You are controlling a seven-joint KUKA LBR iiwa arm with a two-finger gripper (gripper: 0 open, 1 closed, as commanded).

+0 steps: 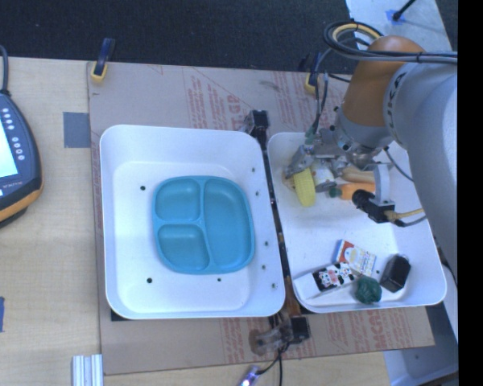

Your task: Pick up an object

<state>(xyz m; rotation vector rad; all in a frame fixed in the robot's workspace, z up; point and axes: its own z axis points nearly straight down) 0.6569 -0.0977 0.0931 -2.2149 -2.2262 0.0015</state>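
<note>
Camera view | two white bins (113, 215) | one blue plate (203, 223) | jaws (310, 175) over yellow object (304, 188), state unclear

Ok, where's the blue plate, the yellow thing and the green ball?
blue plate (204, 223): camera view, on its middle where the dividers meet.
yellow thing (304, 188): camera view, on the middle of its body.
green ball (368, 290): camera view, on its top.

Faint red printing is running across the cardboard sheet (217, 95) under the bins, too blurred to read; the small cartons (356, 258) are showing unreadable print.
</note>
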